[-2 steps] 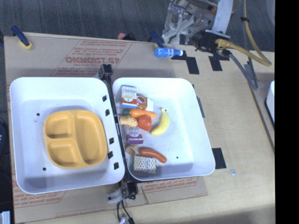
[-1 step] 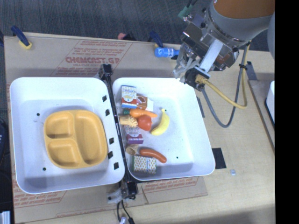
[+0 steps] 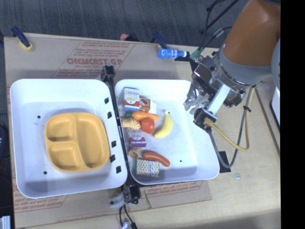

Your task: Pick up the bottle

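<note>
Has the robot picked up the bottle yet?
Not yet. Nothing looks done. The gripper hangs over the right bin's right side, away from the toys piled on its left. I can't pick out a bottle among them, so finding, grabbing and lifting it are all left.

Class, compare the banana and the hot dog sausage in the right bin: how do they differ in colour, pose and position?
The banana is yellow; the hot dog sausage is reddish orange. The banana stands nearly upright in the view, curving, while the sausage lies slanted, closer to level. The banana sits mid-bin beside a tomato; the sausage lies nearer the front, by a patterned packet. Both are elongated toy foods in the right bin.
</note>
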`<state>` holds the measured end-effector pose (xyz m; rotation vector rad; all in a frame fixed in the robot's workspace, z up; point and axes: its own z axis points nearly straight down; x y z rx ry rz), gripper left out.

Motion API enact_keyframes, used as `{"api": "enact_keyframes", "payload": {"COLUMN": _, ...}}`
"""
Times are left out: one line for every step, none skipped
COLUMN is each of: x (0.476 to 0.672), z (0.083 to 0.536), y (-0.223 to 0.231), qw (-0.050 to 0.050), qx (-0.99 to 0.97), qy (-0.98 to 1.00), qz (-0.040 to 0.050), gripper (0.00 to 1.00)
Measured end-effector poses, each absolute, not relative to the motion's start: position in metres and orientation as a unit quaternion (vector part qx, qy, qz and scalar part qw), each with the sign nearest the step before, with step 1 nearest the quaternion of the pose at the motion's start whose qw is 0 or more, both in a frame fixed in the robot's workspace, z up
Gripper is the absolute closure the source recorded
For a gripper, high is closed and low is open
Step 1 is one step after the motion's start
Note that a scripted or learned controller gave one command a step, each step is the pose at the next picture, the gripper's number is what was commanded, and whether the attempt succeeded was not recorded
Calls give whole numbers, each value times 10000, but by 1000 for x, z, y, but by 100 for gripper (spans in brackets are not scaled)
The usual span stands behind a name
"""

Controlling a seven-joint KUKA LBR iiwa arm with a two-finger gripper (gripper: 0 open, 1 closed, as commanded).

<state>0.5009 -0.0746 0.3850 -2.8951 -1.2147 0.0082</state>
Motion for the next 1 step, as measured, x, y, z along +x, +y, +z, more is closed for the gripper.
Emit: {"api": "enact_keyframes", "payload": {"x": 476, "z": 274, "y": -117, "qw": 16, "qx": -9469, "qy": -3214, "qz": 30, "gripper": 100}}
